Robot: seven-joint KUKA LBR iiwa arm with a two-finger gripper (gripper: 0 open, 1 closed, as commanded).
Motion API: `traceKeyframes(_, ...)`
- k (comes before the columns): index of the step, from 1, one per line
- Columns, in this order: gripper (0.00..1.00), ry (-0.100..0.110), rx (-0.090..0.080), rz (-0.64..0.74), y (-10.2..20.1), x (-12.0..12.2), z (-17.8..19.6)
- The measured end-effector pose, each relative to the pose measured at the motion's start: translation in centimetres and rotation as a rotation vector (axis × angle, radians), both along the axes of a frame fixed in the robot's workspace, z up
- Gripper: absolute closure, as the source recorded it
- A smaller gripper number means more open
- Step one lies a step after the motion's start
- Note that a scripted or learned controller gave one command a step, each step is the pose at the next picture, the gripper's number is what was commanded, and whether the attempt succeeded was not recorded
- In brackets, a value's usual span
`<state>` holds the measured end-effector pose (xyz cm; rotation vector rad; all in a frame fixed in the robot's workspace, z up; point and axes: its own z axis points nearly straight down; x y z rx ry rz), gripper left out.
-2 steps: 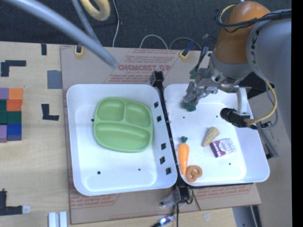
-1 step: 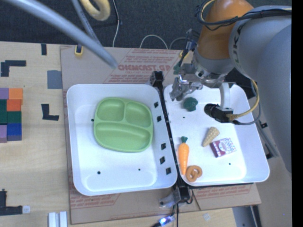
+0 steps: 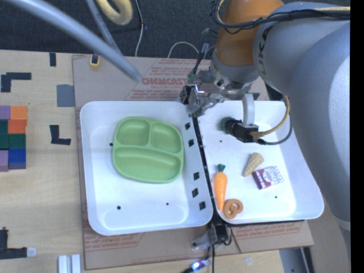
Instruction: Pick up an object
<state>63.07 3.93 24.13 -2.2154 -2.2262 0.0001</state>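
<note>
Even, fairly bright light falls from overhead, so the two shallow white plastic bins (image 3: 96, 152) look clean and nearly washed out, with only faint grey shading along their inner walls. The pale green divided plastic plate (image 3: 149, 149) casts a thin soft shadow at its 6 o'clock edge. A broad sheen lies on the orange band of the arm (image 3: 244, 24) toward 12 o'clock. The large grey arm casing (image 3: 318, 90) at 3 o'clock is soft and out of focus. The dark backdrop at 12 o'clock looks grainy.

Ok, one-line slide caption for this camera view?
Arm's gripper hovers at the bins' divider; carrot, pretzel, cone lie in right bin, green tray in left.
</note>
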Motion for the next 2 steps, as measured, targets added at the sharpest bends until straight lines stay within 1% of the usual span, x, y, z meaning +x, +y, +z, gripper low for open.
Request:
traceKeyframes(1, 1.00, 0.001, -0.002, -0.001, 5.11, 0.55, -1.76)
traceKeyframes(2, 0.00, 0.001, -0.001, -0.002, 5.01, 0.52, -1.70)
